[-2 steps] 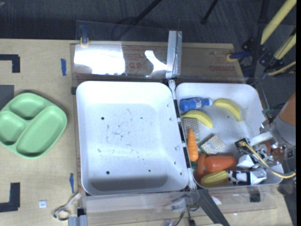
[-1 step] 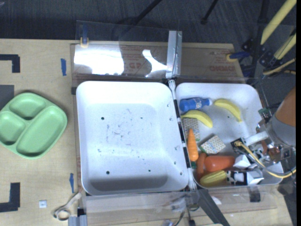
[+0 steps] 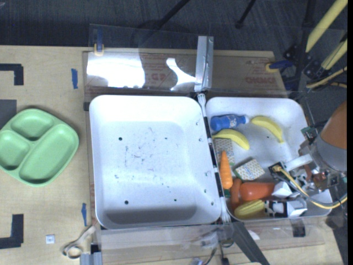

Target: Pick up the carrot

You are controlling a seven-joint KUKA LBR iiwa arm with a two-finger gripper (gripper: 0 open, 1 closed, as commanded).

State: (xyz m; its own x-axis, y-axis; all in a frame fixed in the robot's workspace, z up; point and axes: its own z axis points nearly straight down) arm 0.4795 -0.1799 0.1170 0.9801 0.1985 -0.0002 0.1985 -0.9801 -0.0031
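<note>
Carrot lies lengthwise against the left wall of the right bin, touching a red vegetable at its lower end. The gripper hangs low over the clutter to its right. A good grasp means crossing left and closing across the narrow orange body. Cables and wrist parts hide the grip, so I cannot tell its state.

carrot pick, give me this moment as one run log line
carrot: in right bin, by left wall, not held | gripper: low over bin's right side, apart from carrot | left bin: untouched
</note>
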